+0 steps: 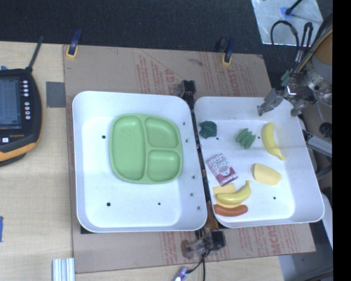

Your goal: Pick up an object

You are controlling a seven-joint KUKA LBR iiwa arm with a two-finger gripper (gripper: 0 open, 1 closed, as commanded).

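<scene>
So far: nothing lifted.
Claw: grip state unreadable, over right bin's one o'clock corner.
Banana: nearest, untouched.
Left: whole pick.

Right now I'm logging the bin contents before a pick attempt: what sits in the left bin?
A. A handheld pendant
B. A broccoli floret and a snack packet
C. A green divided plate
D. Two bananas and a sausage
C: the green divided plate lies alone on the floor of the left bin, while the toy foods are in the right bin.
</scene>
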